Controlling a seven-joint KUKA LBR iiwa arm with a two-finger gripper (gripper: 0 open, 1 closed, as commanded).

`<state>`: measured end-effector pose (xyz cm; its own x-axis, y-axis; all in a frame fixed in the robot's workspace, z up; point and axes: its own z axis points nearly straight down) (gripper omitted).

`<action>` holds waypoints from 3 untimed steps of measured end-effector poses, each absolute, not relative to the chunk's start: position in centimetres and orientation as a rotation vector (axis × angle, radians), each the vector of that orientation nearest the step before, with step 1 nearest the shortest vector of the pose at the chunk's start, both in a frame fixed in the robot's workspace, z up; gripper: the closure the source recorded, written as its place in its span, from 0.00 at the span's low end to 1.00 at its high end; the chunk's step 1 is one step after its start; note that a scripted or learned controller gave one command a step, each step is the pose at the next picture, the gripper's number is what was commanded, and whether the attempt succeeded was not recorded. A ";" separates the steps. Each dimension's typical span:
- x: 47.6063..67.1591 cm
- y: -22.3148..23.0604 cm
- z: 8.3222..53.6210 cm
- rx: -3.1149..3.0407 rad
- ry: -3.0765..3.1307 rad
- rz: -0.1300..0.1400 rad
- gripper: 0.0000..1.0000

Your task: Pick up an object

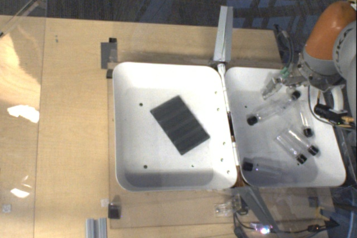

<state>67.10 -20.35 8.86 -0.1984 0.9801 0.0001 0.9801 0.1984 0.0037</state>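
Nothing is lifted yet — the gripper (279, 82), its state impossible to tell, hangs over the right bin's (241, 79) far side above a clear vial (271, 88) — the pick remains.

Plastic, wood and glassy tubes

The bins (167, 72) looked smooth, white plastic; the bench (61, 120) pale wood grain; inside the left bin, a matt, ribbed dark pad (179, 124); right of it, clear, glossy tubes (290, 142).
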 end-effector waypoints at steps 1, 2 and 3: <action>67.4 -20.2 10.2 1.971 2.427 0.010 1.00; 59.7 -14.3 9.8 1.982 2.433 0.006 1.00; 57.5 -20.0 16.8 1.960 2.445 0.006 1.00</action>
<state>57.53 -19.97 16.76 -0.2177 0.9760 -0.0039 0.9760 0.2177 0.0078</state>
